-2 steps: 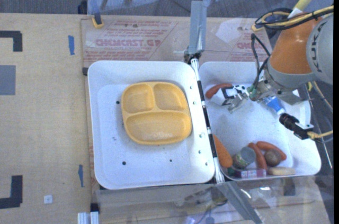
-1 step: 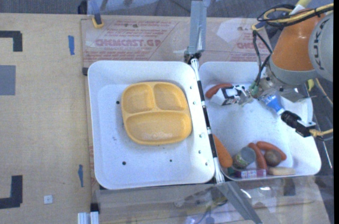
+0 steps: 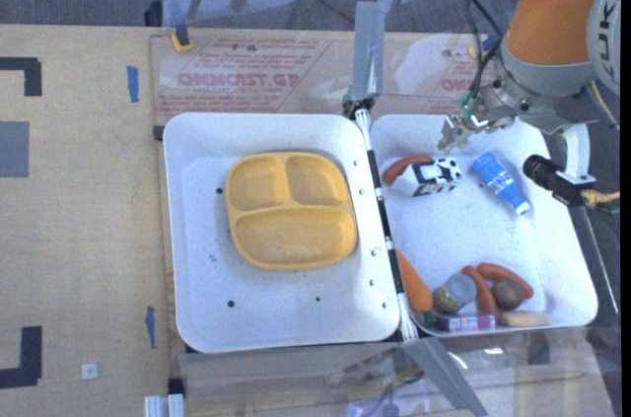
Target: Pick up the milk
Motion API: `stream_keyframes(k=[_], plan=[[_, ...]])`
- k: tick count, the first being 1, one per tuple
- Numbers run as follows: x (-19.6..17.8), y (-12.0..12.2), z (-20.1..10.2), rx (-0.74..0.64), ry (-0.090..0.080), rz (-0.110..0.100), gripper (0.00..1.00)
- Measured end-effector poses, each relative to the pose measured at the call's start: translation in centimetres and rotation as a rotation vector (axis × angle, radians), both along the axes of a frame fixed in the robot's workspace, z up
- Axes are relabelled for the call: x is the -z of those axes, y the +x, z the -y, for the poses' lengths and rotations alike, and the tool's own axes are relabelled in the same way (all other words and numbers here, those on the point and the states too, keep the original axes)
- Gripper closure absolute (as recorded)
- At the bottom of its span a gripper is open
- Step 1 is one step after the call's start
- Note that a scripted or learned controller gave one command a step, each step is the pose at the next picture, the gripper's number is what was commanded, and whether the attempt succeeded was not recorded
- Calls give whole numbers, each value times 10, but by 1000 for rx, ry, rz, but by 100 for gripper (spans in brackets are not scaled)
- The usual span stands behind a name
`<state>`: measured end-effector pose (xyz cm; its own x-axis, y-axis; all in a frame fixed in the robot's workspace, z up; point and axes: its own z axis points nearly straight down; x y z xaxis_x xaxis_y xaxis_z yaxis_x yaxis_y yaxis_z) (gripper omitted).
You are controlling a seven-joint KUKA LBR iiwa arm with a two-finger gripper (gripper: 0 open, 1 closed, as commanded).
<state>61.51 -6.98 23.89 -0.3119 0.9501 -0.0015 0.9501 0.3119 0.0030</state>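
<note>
The milk (image 3: 435, 176) is a small carton with black and white cow patches, lying on its side in the far left part of the right bin (image 3: 552, 257). My gripper (image 3: 463, 129) hangs just beyond and to the right of it, over the bin's far edge and apart from the carton. Its fingers (image 3: 449, 139) look spread, with nothing between them.
A red sausage (image 3: 403, 167) lies touching the milk's left side and a blue bottle (image 3: 500, 181) lies to its right. A carrot (image 3: 414, 279), a grey can (image 3: 455, 292) and more sausages (image 3: 498, 282) crowd the near edge. The left bin (image 3: 197, 287) holds a yellow divided plate (image 3: 292, 208).
</note>
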Motion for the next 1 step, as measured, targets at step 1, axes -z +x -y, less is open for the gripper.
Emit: stream_keyframes(k=[1], plan=[[-29,-37,25,85,0,-2,100]])
